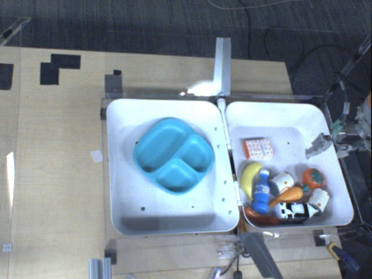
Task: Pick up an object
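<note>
The right bin holds a pile of small toys along its near side. Among them are a yellow banana, a blue bottle, an orange carrot, a red tomato, a white cup and a black-and-white cow figure. A red-and-white checkered block lies apart, near the bin's middle. My gripper hangs low at the bin's right side, above the tomato, with bare bin floor beneath it. It touches no toy.
The left bin carries a blue divided plate in its middle. A metal post rises behind the wall between the bins. The arm enters over the right bin's right rim. Cables lie on the dark floor behind.
</note>
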Available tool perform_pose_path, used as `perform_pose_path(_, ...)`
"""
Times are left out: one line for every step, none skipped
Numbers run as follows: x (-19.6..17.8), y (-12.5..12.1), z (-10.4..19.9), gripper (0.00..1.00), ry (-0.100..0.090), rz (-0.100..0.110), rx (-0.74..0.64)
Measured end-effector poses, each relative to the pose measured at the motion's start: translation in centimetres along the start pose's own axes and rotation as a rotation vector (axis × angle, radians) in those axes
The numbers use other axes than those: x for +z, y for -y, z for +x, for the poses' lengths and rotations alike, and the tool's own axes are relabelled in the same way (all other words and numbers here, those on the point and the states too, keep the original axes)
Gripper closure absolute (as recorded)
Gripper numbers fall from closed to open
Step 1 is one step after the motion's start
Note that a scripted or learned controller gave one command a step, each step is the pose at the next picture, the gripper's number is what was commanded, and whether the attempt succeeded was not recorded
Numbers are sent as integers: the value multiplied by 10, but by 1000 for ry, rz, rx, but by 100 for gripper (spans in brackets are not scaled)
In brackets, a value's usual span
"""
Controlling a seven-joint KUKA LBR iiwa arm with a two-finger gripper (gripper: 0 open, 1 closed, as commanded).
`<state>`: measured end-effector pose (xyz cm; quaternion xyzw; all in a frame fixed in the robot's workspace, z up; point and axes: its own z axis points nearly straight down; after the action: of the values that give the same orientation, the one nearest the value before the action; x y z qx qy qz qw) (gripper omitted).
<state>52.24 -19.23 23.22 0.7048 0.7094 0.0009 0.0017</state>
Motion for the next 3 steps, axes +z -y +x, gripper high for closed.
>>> perform_pose_path(101, -3, 35, 0, -1, 2, 159)
perform_pose_path(141, 30, 93, 0, 2, -16, 148)
perform_pose_path(130, 28, 93, 100, 2, -21, 148)
